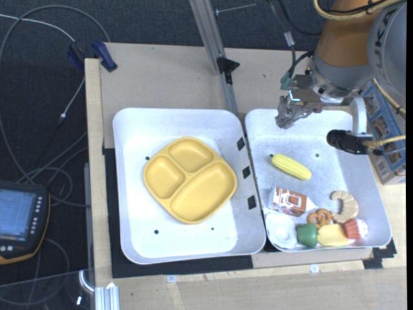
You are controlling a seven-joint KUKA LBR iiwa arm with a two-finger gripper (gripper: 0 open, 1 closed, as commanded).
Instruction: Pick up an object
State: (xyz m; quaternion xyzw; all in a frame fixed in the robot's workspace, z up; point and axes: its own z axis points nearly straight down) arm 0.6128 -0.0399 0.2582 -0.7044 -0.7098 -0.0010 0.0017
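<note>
My gripper (286, 119) hangs over the far left corner of the right bin (322, 131), with nothing seen between its fingers. A yellow corn cob (291, 166) lies in that bin, a short way below and to the right of the gripper. Along the bin's near edge sit a small red and white carton (288, 201), a white piece (282, 230), a green toy vegetable (308, 235), a pretzel (320, 217), a shrimp-like piece (344, 205), a yellow fruit (333, 237) and a red piece (352, 228).
The left bin (129, 173) holds a yellow divided plate (190, 179). A slanted metal pole (208, 24) rises behind the bins. A black part (345, 141) on the arm juts over the right bin's far right side. Cables and a tablet (19, 218) lie left of the bench.
</note>
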